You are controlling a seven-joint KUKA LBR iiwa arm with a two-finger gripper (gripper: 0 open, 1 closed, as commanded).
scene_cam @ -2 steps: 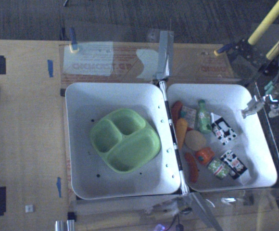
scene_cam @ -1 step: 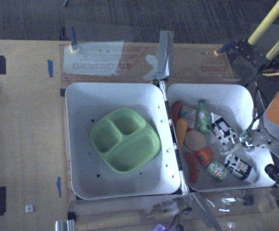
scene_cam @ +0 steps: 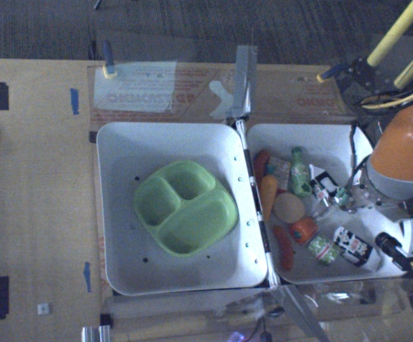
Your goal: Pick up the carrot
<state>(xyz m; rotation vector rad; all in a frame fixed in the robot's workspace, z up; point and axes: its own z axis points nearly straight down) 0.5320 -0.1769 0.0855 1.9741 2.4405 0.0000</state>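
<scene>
Orange, smooth and tapered, the carrot [scene_cam: 268,193] lies at the left wall of the right bin [scene_cam: 363,135], wedged between a red pepper-looking piece [scene_cam: 261,162] and a round tan thing [scene_cam: 288,208]. That crowding is the risk: the gripper [scene_cam: 349,198] could nudge neighbours or pinch the wrong one. Can't tell its state, too blurry. Glossy green divided plate [scene_cam: 185,206] sits in the left bin [scene_cam: 114,212].

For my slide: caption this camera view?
Arm above right bin; carrot lies by its left wall.
</scene>
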